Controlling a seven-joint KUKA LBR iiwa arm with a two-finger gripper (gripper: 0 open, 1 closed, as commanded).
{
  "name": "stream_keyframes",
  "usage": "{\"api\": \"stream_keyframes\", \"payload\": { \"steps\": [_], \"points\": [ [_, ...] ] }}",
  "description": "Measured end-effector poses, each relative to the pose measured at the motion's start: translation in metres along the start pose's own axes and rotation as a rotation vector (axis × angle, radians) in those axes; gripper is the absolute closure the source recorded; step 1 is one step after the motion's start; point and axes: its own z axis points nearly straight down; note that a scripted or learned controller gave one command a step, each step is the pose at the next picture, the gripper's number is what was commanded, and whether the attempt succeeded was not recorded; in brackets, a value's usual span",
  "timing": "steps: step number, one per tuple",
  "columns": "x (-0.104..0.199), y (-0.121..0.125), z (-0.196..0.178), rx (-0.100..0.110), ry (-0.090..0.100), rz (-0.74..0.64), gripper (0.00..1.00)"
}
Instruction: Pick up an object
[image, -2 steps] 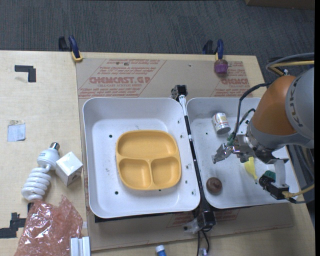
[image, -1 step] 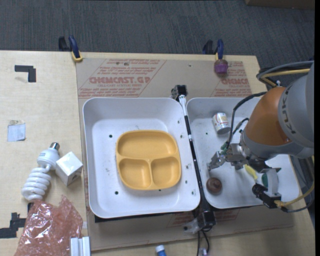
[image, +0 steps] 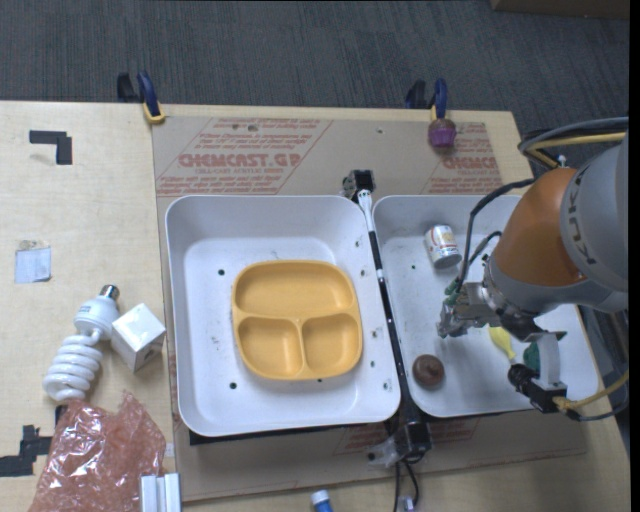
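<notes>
Bins stand side by side on the bench, and the right bin (image: 405, 385) is taken as the landmark for what follows. Inside it, near its back wall, a small silver can (image: 441, 245) is seen lying tilted. Close to its front edge a round brown object (image: 429, 371) rests on the white floor. Toward the middle of the right bin the gripper (image: 452, 322) is lowered, carried by the grey arm with the orange band (image: 535, 235), which enters from the bin's right side. Whether the gripper is spread or closed cannot be told, as its tip is blurred and dark; nothing is seen to be held. Just right of the gripper a yellow object (image: 501, 343) is partly hidden under the wrist. To the left of the right bin, touching it along a shared edge, the left bin (image: 190, 300) is placed, and a yellow divided tray (image: 297, 319) lies in it. Beyond the right bin's back wall a small purple object (image: 442, 132) sits on the board.
</notes>
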Motion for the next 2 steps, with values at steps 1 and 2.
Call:
{"api": "stream_keyframes", "payload": {
  "steps": [1, 2],
  "points": [
    [0.000, 0.000, 0.001, 0.001, 0.000, 0.001, 0.00],
    [0.000, -0.023, 0.010, 0.003, 0.001, 0.000, 0.00]
  ]
}}
